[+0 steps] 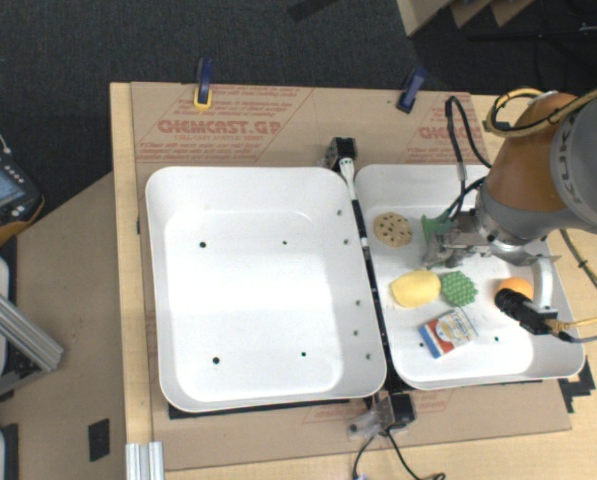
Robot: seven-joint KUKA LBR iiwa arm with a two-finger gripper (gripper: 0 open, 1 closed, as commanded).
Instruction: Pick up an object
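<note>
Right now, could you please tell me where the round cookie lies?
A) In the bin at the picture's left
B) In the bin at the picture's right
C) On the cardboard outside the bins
B: the cookie lies inside the right-hand bin, near its left wall, just beyond the yellow object.

Six small things lie in the right bin (538,366). A round tan cookie (392,230) with dark chips lies flat at 10 o'clock. A yellow lemon-like lump (415,290) sits at 9 o'clock, with a green knobbly ball (459,288) touching it at its 3 o'clock. A small red, white and blue box (448,332) lies tilted at 6 o'clock. An orange ball (515,289) rests at 3 o'clock. A dark green piece (433,227), partly hidden, lies just beside the cookie.
</note>
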